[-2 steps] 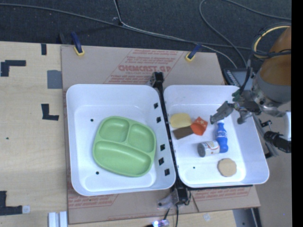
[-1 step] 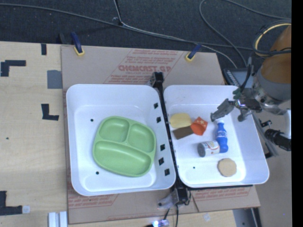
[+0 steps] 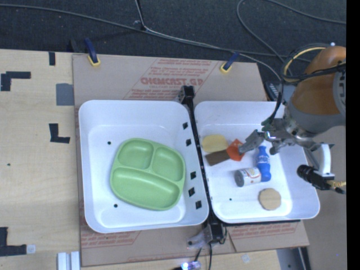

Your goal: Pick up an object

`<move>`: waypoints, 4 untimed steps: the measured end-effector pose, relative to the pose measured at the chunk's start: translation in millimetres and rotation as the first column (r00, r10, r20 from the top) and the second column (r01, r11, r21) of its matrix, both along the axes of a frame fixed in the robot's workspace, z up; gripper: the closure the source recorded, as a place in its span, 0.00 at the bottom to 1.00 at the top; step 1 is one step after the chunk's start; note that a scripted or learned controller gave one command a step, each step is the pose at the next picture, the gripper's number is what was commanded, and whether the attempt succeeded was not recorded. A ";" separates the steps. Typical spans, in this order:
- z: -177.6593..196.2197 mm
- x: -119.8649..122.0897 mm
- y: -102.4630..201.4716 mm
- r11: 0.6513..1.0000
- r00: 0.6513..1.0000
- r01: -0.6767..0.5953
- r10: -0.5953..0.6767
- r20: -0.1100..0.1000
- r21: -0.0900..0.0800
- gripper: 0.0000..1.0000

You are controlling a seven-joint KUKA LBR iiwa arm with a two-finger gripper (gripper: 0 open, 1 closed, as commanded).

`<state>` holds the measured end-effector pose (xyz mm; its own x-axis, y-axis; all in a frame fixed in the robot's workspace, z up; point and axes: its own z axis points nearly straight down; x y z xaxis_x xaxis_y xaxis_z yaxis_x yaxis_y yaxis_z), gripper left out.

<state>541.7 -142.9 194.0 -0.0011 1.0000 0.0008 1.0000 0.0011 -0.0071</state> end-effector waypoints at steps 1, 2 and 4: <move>-62.3 0.6 7.2 1.000 1.000 0.000 0.000 0.001 0.000 0.00; -111.3 0.7 7.6 1.000 1.000 0.000 0.000 0.007 -0.003 0.00; -36.0 4.9 2.9 1.000 1.000 0.000 0.000 0.011 -0.002 1.00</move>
